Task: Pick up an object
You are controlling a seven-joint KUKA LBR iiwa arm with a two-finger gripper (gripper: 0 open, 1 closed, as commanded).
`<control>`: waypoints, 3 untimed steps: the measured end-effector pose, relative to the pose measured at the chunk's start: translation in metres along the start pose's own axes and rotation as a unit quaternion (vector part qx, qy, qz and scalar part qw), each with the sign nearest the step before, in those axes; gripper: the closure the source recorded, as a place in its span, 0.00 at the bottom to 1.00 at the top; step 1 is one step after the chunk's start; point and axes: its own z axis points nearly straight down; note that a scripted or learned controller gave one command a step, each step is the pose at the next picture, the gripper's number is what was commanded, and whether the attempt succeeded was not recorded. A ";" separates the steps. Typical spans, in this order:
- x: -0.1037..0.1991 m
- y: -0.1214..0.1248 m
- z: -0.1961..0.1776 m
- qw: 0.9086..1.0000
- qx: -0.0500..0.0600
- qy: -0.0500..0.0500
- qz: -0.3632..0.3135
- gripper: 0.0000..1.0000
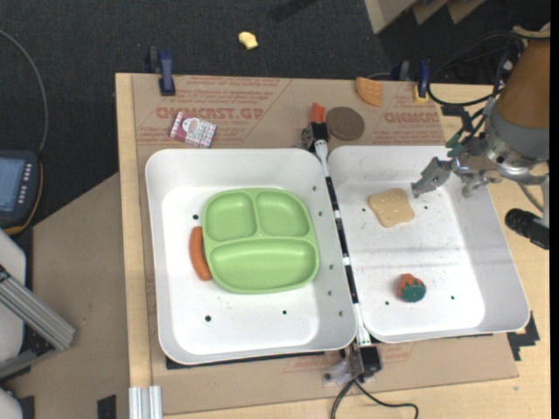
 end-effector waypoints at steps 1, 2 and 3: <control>0.034 -0.072 0.084 1.000 0.006 0.003 0.000 0.00; 0.021 -0.111 0.125 1.000 0.003 0.001 0.001 0.00; 0.022 -0.108 0.112 1.000 -0.002 -0.001 0.001 1.00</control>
